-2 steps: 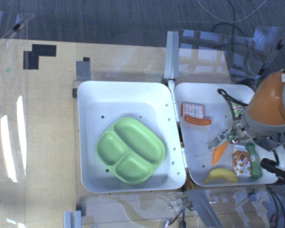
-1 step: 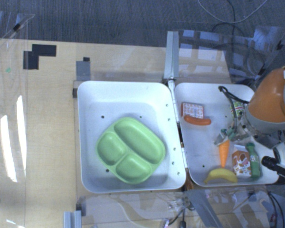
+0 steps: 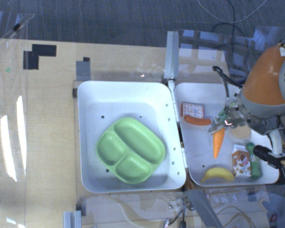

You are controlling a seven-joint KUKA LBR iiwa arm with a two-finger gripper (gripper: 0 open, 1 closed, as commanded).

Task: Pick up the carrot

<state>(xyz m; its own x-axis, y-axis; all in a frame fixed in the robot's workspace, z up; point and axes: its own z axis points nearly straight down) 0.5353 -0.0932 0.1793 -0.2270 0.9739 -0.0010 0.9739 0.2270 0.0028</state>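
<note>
Your carrot (image 3: 218, 143) stands near-vertical in the right bin (image 3: 199, 167), tip down. Gripper (image 3: 226, 122) at its top; fingers' state unclear. A green tray (image 3: 130, 150) fills the left bin (image 3: 92, 103).

A green plate (image 3: 130, 149) with three parts sits in the left white bin (image 3: 85, 127). In the right bin (image 3: 194, 165) a yellow banana (image 3: 217, 175) lies near the front. A small box (image 3: 192, 110) and a sausage (image 3: 197, 121) lie at the back. A juice box (image 3: 240, 162) stands beside a green bottle (image 3: 254, 163).
</note>
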